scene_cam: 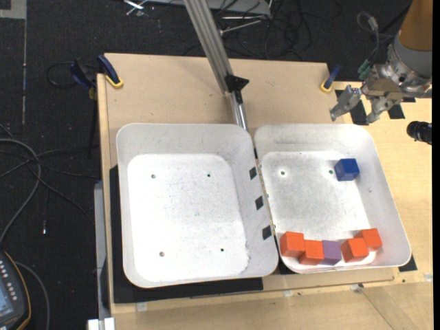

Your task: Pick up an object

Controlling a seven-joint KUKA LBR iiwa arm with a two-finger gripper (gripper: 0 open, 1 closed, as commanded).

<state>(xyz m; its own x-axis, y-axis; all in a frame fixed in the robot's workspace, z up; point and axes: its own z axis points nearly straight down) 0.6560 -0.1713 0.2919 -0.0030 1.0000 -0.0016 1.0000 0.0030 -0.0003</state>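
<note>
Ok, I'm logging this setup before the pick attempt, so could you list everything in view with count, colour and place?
Blue block: one, blue, upper right of the right bin, apart from the rest.
Orange blocks: four, orange, in a row along the right bin's near edge.
Purple block: one, purple, within that row.
Bins: two, white, side by side on the bench.
Clamps: two, blue and yellow, at the bench's far corners.
Metal pole: one, grey, slanting over the bench's far side.
Tool: one, grey, open, above the right bin's far edge, holding nothing.
</note>
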